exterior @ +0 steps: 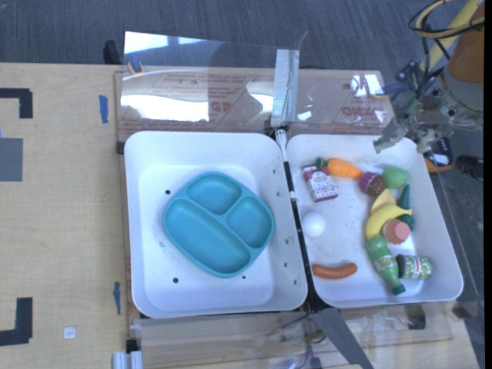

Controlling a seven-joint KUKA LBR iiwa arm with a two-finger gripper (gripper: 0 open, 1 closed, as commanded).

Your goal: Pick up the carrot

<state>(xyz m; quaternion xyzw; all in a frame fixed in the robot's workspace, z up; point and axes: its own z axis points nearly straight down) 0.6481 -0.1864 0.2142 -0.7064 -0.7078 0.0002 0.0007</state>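
Observation:
The carrot, orange with a green leafy end pointing left, lies flat near the far wall of the right bin. My gripper hangs over that bin's far right corner, to the right of the carrot and well apart from it. Its two fingers are spread open, one slanting left and one on the right, with nothing between them.
Around the carrot lie a red packet, a purple piece, a green fruit and a banana. A white ball, a sausage and a green bottle sit nearer. The left bin holds a blue divided plate.

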